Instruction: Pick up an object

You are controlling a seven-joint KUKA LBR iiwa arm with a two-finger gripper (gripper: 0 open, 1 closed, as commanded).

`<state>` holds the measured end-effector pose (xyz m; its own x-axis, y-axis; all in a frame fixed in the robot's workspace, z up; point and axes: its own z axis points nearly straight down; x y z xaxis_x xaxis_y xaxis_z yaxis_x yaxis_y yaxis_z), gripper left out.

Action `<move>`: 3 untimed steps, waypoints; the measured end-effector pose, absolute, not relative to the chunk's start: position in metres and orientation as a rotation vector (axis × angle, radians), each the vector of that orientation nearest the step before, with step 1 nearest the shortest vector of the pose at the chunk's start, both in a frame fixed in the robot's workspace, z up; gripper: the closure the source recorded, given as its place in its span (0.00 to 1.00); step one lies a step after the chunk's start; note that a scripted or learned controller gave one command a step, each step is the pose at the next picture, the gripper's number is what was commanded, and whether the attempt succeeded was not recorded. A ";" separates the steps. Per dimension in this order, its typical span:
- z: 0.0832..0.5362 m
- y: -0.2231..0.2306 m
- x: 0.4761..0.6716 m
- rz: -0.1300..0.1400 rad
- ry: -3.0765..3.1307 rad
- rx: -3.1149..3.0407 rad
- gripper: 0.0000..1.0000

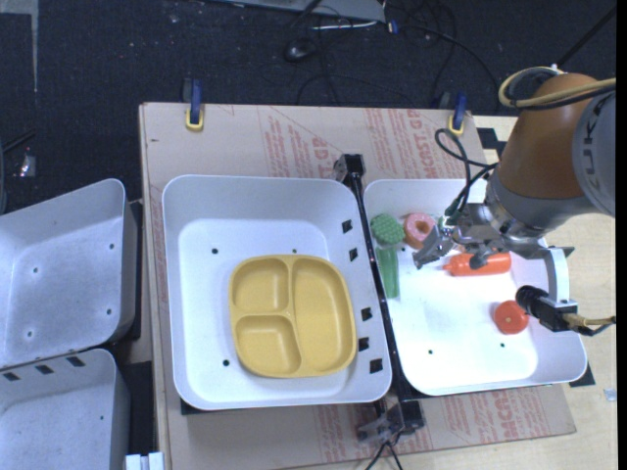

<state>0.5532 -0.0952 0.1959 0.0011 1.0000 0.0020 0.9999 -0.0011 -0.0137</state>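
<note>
Nothing's picked up yet as far as I can tell, so basically the whole job is still ahead. I'll use the black divider (pixel 370 262) between the two bins as my reference.

Nearest the camera, left of the divider, the left bin (pixel 196 380) holds a yellow three-compartment plate (pixel 292 314), sitting flat with its sections looking bare.

Right of the divider, in the right bin (pixel 558 365), there's a small red tomato-looking thing (pixel 508 316) well out from the divider, toward the near right corner.

Further back, the gripper (pixel 453 247) is down inside the right bin, about midway out from the divider. An orange carrot-shaped toy (pixel 482 263) lies right at it, touching or just under the hardware. I can't tell whether the claw is open or closed, or whether it has the carrot at all. My guess is that's the target.

Tight against the divider sits a green piece (pixel 388 253), long with a knobbly top. Just beyond that, a pink ring-shaped toy (pixel 419 228), near the gripper's far side.
</note>
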 end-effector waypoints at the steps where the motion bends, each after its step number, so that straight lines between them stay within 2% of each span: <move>1: 0.202 -0.095 0.556 0.001 -2.222 -2.220 0.00; 2: 0.159 -0.094 0.559 0.003 -2.218 -2.221 0.00; 3: 0.100 -0.100 0.552 0.006 -2.216 -2.221 0.00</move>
<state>0.5518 -0.1000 0.0995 0.0021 1.0000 0.0005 1.0000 -0.0021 -0.0057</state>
